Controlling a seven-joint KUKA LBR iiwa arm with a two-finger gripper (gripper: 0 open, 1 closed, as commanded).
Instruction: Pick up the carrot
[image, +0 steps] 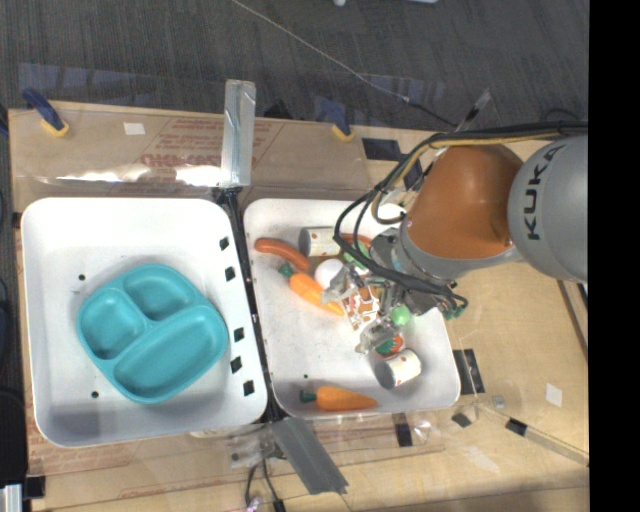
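Observation:
A carrot (343, 400) with a green top lies along the front wall of the right bin (280, 330), pointing right. A second orange, carrot-like piece (311, 290) lies tilted near the bin's middle. My gripper (364, 302) hangs low over the centre of the right bin, just right of that orange piece and well above the front carrot in the view. It sits among cluttered small items, and the orange band and wrist hide what is under it. Nothing is clearly seen in its grasp.
A reddish sausage (282, 251), a white egg shape (328, 271) and a white tube (321, 240) lie at the back of the right bin. A white can (398, 369) and a green piece (402, 317) sit near the gripper. The left bin (50, 260) holds a teal divided plate (150, 330).

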